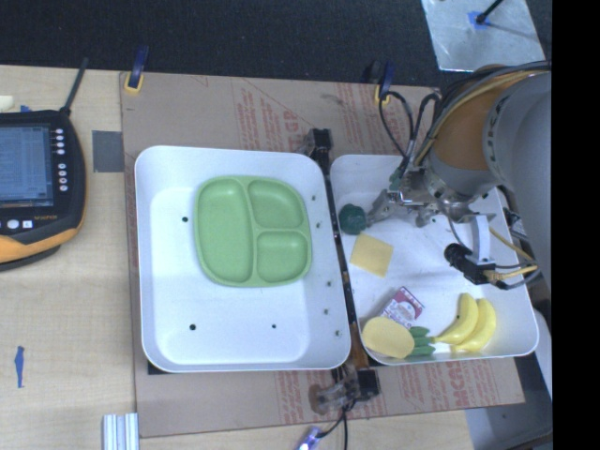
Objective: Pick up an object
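Observation:
The right bin (427, 261) holds a dark green ball (352, 218) at its left wall and a flat yellow square (372, 254) just below it. Toward the front lie a small pink and white packet (405, 305), a round yellow piece (387, 337) with a green piece (424, 343) beside it, and a yellow banana (472, 323). My gripper (384, 204) hangs low over the bin's back part, just right of the green ball. It carries nothing that I can make out.
The left bin (169, 326) bears a green divided plate (253, 230). A handheld control pendant (33, 181) lies on the bench at far left. The arm's grey and orange body (487, 134) and its cables cover the right bin's back right corner.

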Available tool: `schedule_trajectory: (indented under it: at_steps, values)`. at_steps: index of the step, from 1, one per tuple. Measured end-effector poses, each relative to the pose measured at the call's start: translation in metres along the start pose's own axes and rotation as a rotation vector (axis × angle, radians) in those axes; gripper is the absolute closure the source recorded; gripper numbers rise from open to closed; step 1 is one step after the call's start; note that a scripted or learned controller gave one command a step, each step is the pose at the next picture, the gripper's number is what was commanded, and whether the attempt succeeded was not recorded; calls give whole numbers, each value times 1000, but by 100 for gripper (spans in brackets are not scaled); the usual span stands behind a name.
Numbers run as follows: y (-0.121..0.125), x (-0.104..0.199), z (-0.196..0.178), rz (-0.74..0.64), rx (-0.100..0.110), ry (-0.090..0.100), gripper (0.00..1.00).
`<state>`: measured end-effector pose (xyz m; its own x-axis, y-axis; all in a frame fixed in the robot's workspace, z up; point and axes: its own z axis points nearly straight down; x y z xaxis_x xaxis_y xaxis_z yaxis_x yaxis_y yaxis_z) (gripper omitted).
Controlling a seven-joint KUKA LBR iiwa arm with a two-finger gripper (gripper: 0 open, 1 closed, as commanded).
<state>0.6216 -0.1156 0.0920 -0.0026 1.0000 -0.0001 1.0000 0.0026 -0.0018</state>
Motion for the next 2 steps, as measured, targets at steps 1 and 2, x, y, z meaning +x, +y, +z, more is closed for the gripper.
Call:
schedule_trajectory:
  at_steps: [1,2]
  values:
    - [35,-21,0,-2,0,0,0]
    - [35,43,-101,-2,0,1,0]
